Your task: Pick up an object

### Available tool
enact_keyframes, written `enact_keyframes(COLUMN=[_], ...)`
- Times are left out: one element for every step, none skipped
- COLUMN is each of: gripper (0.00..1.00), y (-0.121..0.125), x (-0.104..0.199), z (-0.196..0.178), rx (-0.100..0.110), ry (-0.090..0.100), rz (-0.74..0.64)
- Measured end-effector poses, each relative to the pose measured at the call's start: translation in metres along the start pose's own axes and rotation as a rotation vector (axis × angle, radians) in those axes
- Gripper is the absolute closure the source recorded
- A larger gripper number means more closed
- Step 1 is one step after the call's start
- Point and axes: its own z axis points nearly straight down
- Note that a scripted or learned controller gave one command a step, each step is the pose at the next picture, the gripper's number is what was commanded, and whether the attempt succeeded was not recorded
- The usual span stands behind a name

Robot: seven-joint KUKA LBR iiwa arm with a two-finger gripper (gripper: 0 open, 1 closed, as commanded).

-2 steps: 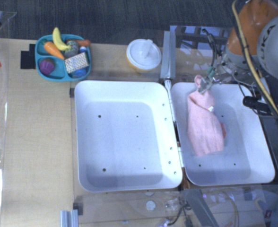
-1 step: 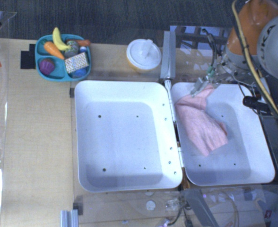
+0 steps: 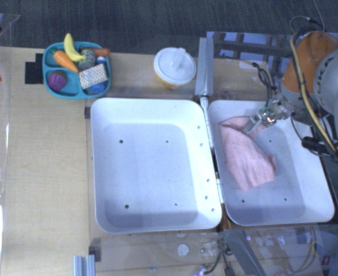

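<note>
A pink cloth lies crumpled in the right bin, stretching from its far left part toward the middle. My gripper hangs over the cloth's far right corner, at the bin's far side. The arm comes in from the right, with its orange band at the top right. The gripper's tip sits against the cloth's edge, and I cannot make out whether any fabric is between the fingers.
The left bin lies beside the right one. A blue tray with toy food stands at the far left of the bench. A white lidded cup stands behind the bins. Cables hang by the arm at the right.
</note>
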Motion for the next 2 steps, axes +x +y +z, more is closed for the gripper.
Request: enact_keyframes(gripper=[1.00,0.00], y=[0.0048,0.0051], x=[-0.0014,0.0052], z=[-0.0141,-0.0115], rx=[-0.018,-0.006], ry=[-0.015,0.002], rz=[-0.005,-0.011])
